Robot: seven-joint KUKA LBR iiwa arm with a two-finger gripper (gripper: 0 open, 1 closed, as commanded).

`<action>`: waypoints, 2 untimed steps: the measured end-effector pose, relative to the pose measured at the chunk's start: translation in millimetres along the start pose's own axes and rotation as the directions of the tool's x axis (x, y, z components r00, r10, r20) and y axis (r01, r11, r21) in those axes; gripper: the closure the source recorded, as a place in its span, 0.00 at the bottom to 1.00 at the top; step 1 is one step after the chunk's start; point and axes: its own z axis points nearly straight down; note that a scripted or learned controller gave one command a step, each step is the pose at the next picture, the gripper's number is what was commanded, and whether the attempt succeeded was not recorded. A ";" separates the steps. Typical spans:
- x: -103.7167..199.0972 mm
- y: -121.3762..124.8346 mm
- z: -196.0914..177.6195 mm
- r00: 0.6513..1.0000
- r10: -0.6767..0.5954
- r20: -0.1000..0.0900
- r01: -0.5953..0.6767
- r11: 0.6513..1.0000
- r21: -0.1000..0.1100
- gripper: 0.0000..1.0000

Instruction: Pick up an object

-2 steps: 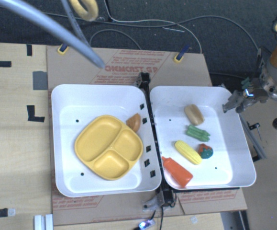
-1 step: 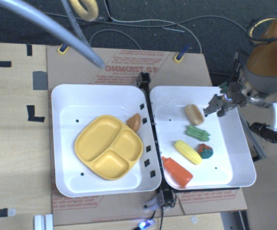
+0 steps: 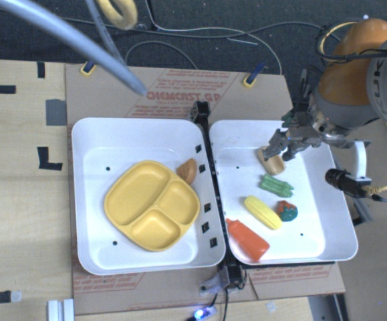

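Gripper (image 3: 278, 150), dark two-finger unit on the grey arm (image 3: 353, 99) with the orange band, low over the far edge of the right white bin (image 3: 333, 239). We see a small tan, rounded object (image 3: 271, 162) at its tips; whether it sits between them or just under them we cannot tell.

Step, as we judge it: the grasp itself, at or just before the lift. Next move calls for a straight rise clear of the bin wall, slow enough to show whether the tan piece comes along.

Other candidates in the right bin, all smooth moulded plastic by the look:
- green ridged vegetable toy (image 3: 276, 185), just nearside of the tan piece
- yellow corn-cob toy (image 3: 263, 212), knobbly, mid-bin
- small teal-and-red round toy (image 3: 287, 211), touching or just beside the corn
- orange-red tapered toy (image 3: 248, 240), near the bin's near left corner

Left white bin (image 3: 89, 179): yellow three-compartment plate (image 3: 152, 206), glossy, shallow; a brown oval piece (image 3: 188, 171) at its far right edge, close to the divider between the bins.
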 end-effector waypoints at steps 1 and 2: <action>43.8 -2.4 2.4 1.000 0.001 0.000 -0.001 1.000 0.002 1.00; 89.9 -15.9 0.9 1.000 0.001 0.000 -0.001 1.000 0.002 1.00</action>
